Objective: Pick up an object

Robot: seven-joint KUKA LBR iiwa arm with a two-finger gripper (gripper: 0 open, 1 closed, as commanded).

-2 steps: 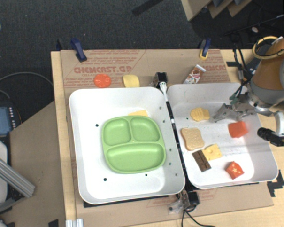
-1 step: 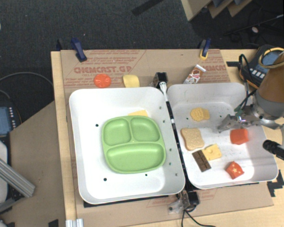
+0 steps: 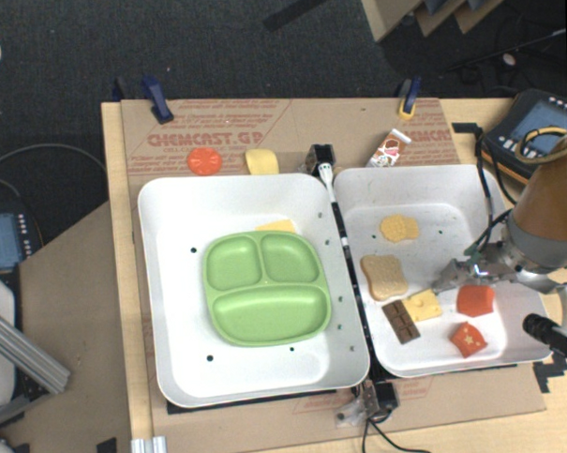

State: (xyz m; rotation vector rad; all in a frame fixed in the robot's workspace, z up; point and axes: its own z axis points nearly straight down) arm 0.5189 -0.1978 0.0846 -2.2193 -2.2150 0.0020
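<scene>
The right bin point(image 3: 432, 188) holds several toy foods: a round yellow cookie point(image 3: 399, 228), a bread slice point(image 3: 386, 275), a yellow cheese piece point(image 3: 422, 306), a brown chocolate bar point(image 3: 400, 321), a red block point(image 3: 475, 301) and a small red piece point(image 3: 468, 339). My gripper point(image 3: 466, 274) hangs low over the right part of this bin, just above the red block's upper edge and to the right of the bread slice. Nothing can be seen held in it. The grey wrist and orange band point(image 3: 550, 204) rise behind it at the right.
The left bin point(image 3: 173, 273) carries a green divided plate point(image 3: 266, 287) with a yellow piece point(image 3: 276, 227) peeking out behind it. On the board beyond the bins lie an orange disc point(image 3: 204, 160), a yellow lump point(image 3: 261, 162) and a wrapped candy point(image 3: 389, 149). Blue clamps point(image 3: 156, 100) grip the back edge.
</scene>
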